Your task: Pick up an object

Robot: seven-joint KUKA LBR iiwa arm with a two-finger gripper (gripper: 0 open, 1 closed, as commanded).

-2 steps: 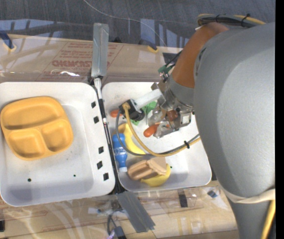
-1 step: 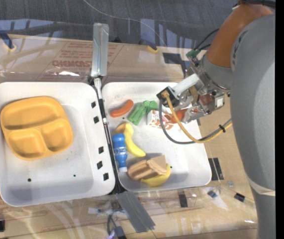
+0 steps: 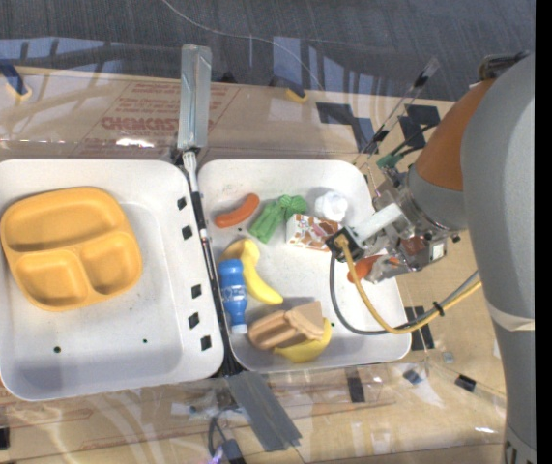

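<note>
Many toys fill the right bin (image 3: 256,177) — hand (image 3: 367,254) hangs near its edge. Can't tell its grip. Aim for the hot dog (image 3: 236,211) — it lies alone.

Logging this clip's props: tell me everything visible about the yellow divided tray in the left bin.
The yellow tray is a rounded, matte, plastic-looking plate with three compartments: one long section along the far side and two smaller ones nearer the camera. It lies flat and right side up on the floor of the left bin, toward its far-left corner, with nothing in it or touching it.

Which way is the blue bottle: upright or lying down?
Lying down: the blue bottle rests lengthwise on the right bin floor, beside the banana.
</note>
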